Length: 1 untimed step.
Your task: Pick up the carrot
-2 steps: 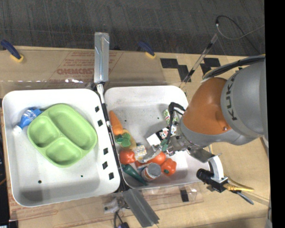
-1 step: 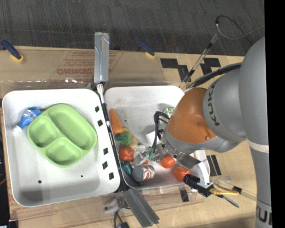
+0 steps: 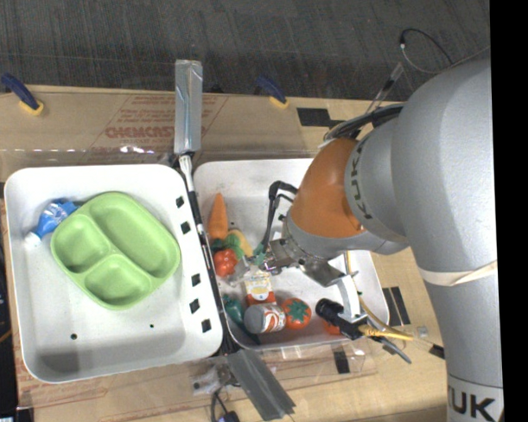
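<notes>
Carrot: the tapered orange carrot [image 3: 217, 216] lies in the right shallow white bin [image 3: 245, 176], at its left wall, upper part, pointing up and away from the pile below it. It lies free, apart from the arm.

Gripper: the two-finger gripper [image 3: 267, 259] hangs over the middle of the right bin, below and to the right of the carrot, among the cluttered items. Whether it is released or clenched cannot be told; the wrist and clutter hide it.

Arm: the grey arm with an orange band [image 3: 328, 199] reaches in from the right and covers much of the right bin.

Right bin clutter: a red tomato-like piece [image 3: 224, 262] sits just below the carrot; a red and white can [image 3: 265, 319] and a red round piece with a green top [image 3: 296, 314] lie near the bottom wall.

Left bin: the left shallow white bin [image 3: 44, 343] holds a light green divided plastic plate [image 3: 116, 247], with a blue crumpled object [image 3: 52, 216] at the plate's upper left edge.
</notes>
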Tool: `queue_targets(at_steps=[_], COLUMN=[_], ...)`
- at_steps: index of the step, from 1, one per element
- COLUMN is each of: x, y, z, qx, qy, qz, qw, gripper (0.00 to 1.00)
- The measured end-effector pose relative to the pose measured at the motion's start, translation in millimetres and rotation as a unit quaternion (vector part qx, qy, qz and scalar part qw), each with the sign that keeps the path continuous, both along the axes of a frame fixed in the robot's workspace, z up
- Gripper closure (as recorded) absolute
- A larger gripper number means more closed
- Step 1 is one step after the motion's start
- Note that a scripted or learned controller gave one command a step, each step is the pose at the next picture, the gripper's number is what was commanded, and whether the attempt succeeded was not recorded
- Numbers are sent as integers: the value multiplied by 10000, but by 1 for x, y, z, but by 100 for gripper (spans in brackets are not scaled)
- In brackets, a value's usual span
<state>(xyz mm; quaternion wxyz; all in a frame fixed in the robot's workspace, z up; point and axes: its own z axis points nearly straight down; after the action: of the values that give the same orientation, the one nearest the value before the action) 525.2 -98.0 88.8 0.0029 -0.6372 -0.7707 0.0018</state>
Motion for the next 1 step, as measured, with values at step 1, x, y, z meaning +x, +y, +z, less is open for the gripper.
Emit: queue_targets(at_steps=[1], x=[-1], y=[-1], z=[6], qx=[4], qy=[41], qz=[20], qw=[10000], gripper=[100])
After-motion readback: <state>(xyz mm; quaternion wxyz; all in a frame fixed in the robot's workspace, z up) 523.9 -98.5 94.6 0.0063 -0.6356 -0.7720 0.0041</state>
